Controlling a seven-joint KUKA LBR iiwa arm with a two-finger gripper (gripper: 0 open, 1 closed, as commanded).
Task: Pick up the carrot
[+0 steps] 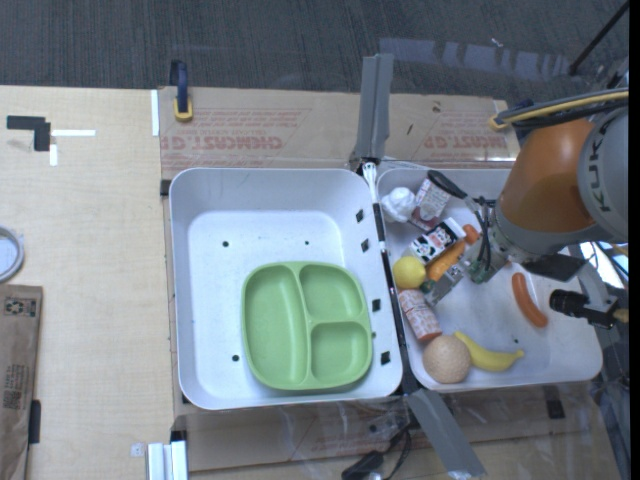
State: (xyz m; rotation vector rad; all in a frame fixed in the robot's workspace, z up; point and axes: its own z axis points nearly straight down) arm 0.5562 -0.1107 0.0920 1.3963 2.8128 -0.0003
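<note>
The carrot (pixel 447 258) is a short orange stick lying at a slant in the right bin (pixel 570 363), between a lemon (pixel 408 272) and the gripper. My gripper (pixel 478 264) hangs below the orange-banded wrist (pixel 545 173), right at the carrot's right end and low in the bin. The wrist body hides how the gripper meets the carrot; I cannot tell whether they touch.
Around the carrot lie a black-and-white carton (pixel 440 238), a small can (pixel 432 198), a white crumpled piece (pixel 398 204), a red bottle (pixel 420 315), a tan ball (pixel 447 359), a banana (pixel 488 352) and a red sausage (pixel 529 299). The left bin (pixel 200 268) holds a green divided plate (pixel 305 325).
</note>
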